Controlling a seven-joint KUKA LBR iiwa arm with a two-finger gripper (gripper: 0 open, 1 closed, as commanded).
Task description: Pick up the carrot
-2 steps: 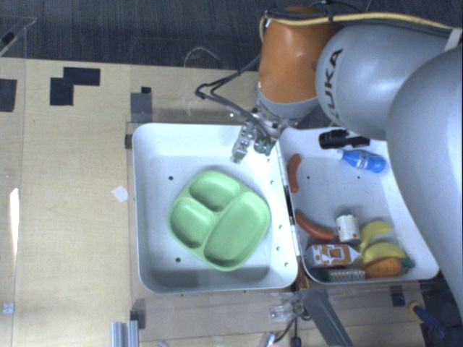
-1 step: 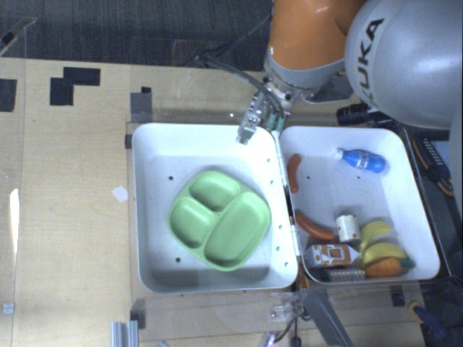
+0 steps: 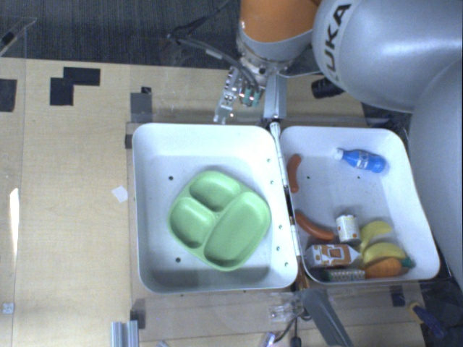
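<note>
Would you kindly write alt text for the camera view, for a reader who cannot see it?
A grey and orange arm hangs above the far edge of two white bins. The left bin holds a green divided plate; the right bin holds a carrot, sausage, blue bottle, bananas and small packages.
</note>
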